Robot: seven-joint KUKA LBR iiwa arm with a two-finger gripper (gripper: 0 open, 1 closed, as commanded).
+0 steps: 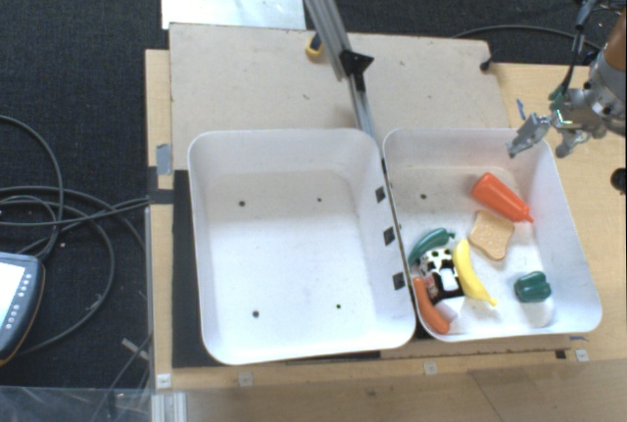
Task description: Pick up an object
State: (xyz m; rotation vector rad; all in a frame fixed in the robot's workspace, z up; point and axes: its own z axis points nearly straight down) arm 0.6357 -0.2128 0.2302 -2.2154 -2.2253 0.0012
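the step in hand looks like the approach: the gripper point(545, 134) hangs over the upper right rim of the right bin point(568, 214), its 2 fingers spread apart with nothing between them. to do it well, i'd pick 1 target that stands free, bring the jaws straight down over it with the fingers set across its narrow side, and close only once both fingers are below its top.

taking the right bin as the landmark and going left to right: the left bin point(284, 244) sits just beside its left wall. inside, against the left wall near the front, a tight cluster lies touching: a green pepper-like piece point(431, 241), a black and white item point(443, 275), a red piece point(429, 303) and a banana point(472, 273). that crowd is a poor choice. toward the middle, a slice of toast point(491, 235) lies flat and thin, hard to grip. touching its upper edge is an orange carrot point(502, 198), the nearest thing to the jaws, lying below and slightly left of them, apart from them. at the front right corner sits a dark green object point(532, 287), well apart from the gripper.

the carrot seems the best bet: rounded, raised, open on most sides.
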